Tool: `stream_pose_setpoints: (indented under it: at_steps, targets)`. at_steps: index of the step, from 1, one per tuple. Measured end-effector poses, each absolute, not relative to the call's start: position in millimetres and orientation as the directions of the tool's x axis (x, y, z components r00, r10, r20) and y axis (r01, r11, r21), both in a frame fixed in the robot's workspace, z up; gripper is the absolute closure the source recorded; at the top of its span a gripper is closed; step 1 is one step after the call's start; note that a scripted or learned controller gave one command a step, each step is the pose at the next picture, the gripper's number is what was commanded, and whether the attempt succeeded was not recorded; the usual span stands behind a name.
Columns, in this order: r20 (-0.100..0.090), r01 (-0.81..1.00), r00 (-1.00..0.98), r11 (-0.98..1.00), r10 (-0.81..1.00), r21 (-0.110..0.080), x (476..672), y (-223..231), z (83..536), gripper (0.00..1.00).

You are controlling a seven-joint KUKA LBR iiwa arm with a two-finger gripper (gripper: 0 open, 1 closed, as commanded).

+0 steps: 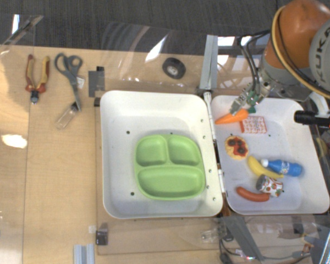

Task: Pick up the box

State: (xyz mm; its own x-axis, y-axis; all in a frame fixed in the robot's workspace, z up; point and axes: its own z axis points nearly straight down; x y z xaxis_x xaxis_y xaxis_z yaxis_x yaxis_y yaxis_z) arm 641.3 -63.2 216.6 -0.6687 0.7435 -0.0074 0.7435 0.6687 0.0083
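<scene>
Hovering gripper (252, 99) above carrot (231, 117), jaws unclear, box (254, 125) (red print unreadable) beside, arm (313, 32) lettered KUKA

The grey KUKA arm with its orange band (297, 23) leans in from the upper right. Its two-finger gripper (252, 99) hangs low, pointing down-left.

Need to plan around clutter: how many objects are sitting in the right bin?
6: a carrot at the top-left, the box beside it, a pizza mid-left, a banana, a blue bottle, and a sausage at the bottom. The can would make 7; the arm may hide more.
</scene>
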Motion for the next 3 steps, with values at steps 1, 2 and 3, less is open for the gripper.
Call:
stream_pose_setpoints:
  at_steps: [1, 2, 3]
  targets:
    - [-0.003, 0.895, -0.446, 0.446, 0.895, 0.008, 639.7, -38.0, 200.5, 1.00]
    - [-0.003, 0.895, -0.446, 0.446, 0.895, 0.008, 639.7, -38.2, 200.5, 0.00]
    - [-0.003, 0.944, -0.331, 0.331, 0.944, 0.006, 642.2, -98.2, 211.8, 0.00]
